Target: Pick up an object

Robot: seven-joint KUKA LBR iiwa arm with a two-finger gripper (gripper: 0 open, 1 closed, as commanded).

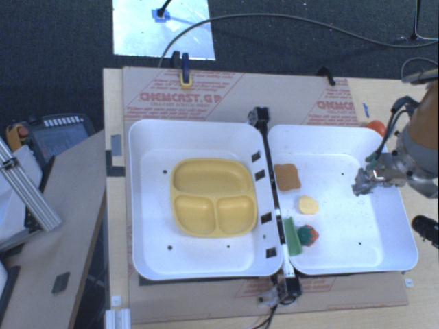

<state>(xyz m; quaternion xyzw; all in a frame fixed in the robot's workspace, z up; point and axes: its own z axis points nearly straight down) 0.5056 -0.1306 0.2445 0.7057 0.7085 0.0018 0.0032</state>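
The two white bins [343, 252] looked like smooth moulded plastic with a faint sheen; the yellow divided tray [211, 197] at nine o'clock of the centre was plastic too, matt and even; the tabletop [274, 91] wore a pale paper-like film printed in red; at eleven o'clock a metal plate [137, 19] shone dully; the pincer [362, 182] seemed bare grey metal.

Arm reaching from the right, gripper [361, 186] low.
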